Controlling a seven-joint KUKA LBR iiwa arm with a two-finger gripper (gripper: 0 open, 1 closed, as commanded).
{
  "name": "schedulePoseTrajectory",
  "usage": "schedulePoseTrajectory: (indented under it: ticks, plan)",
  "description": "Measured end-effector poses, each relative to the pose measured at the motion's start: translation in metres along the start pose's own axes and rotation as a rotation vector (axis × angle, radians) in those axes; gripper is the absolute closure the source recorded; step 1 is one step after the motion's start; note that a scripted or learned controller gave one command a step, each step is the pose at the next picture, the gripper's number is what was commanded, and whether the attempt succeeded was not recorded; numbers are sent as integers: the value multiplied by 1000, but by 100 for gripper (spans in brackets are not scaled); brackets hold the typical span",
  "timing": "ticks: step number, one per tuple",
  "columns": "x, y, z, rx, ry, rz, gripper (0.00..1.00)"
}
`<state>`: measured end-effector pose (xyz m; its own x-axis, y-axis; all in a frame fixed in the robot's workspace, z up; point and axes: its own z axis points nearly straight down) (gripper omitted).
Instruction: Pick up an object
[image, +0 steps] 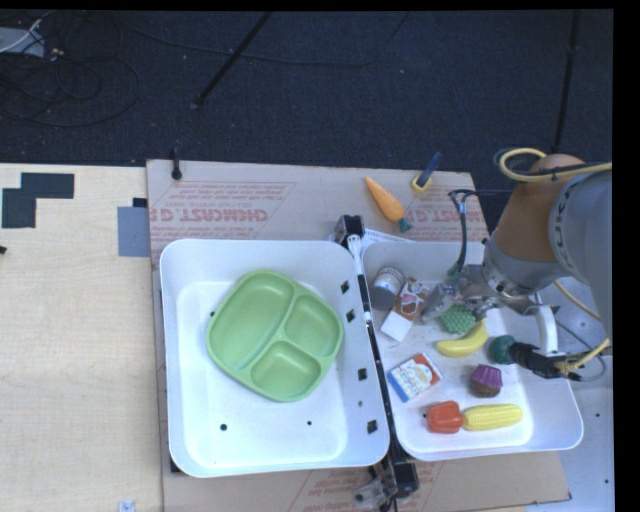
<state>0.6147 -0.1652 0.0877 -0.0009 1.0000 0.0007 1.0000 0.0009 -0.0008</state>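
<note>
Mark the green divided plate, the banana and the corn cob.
green divided plate (275, 335), camera view, ridge between its compartments.
banana (462, 345), camera view, middle of its curve.
corn cob (491, 417), camera view, middle of the cob.

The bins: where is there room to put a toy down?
The left bin has bare floor along its front, below the green plate, and a strip at its left wall. The right bin is crowded: banana, corn, carton, and the gripper over them.

Two white bins (190, 300), one green plate (275, 335)
</note>
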Motion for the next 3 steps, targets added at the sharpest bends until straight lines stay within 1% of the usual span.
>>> schedulePoseTrajectory:
  ticks: [1,2,3]
  plan:
    - [30,29,0,2,0,0,0]
    - [19,29,-38,0,-1,0,0]
    - [12,8,0,2,0,0,0]
